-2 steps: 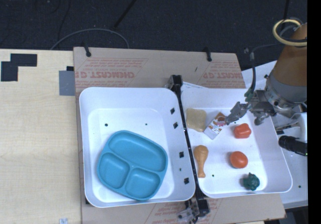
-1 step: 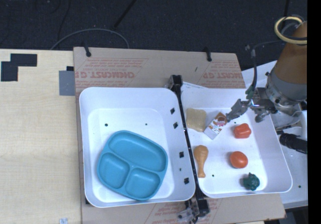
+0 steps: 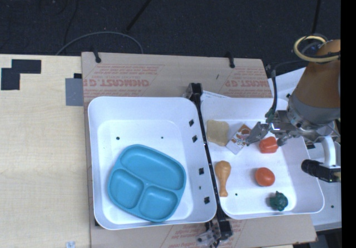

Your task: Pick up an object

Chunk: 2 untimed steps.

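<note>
1. Closest to me, along the front of the right bin point(image 3: 317, 199), a dark green lump point(image 3: 278, 201) sits by itself, touching nothing.
2. A little further in, a round red tomato point(image 3: 265, 176) rests on the bin floor, and over by the divider lies a tan chicken drumstick point(image 3: 222, 177). Both are loose and well apart from the arm.
3. In the left bin point(image 3: 100, 130) there is just a blue divided plate point(image 3: 146, 182), lying flat and tilted toward the front corner.
4. Further back in the right bin is where the work is. The gripper point(image 3: 266, 133) is down low, right at a second red tomato point(image 3: 268, 145), which looks like the one it is after. The metal tips sit just above and beside it, but from this angle I cannot tell how wide the jaws stand or whether they have closed on anything.
5. Just left of the gripper lie a small printed packet point(image 3: 240, 136) and a beige slice of bread point(image 3: 218, 132), near each other.
6. My read: the reach and descent look done, but nothing is lifted. That tomato appears to rest on the floor, so a firm grasp and the raise are what remain.
</note>
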Motion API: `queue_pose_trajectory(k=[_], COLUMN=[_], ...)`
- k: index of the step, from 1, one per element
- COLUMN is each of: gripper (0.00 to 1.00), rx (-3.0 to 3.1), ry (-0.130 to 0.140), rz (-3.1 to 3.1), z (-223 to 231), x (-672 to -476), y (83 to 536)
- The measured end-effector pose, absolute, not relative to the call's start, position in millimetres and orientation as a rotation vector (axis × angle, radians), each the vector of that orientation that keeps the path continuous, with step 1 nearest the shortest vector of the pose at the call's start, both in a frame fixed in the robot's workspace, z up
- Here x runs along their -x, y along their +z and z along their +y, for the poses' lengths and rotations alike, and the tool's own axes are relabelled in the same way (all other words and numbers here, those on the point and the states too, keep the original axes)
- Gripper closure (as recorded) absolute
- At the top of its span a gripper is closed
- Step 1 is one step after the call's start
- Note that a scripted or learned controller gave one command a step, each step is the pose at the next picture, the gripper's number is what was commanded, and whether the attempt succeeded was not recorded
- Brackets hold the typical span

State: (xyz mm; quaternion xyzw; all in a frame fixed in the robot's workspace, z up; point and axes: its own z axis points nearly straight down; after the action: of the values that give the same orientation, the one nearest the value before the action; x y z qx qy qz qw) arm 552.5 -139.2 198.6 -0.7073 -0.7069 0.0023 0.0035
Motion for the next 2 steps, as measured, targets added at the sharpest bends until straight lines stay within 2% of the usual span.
queue_pose_trajectory(k=[2], gripper=[0.00], rx=[2.217], ry=[0.007], rz=[-2.215], z=[-153], x=[-547.5], y=[92])
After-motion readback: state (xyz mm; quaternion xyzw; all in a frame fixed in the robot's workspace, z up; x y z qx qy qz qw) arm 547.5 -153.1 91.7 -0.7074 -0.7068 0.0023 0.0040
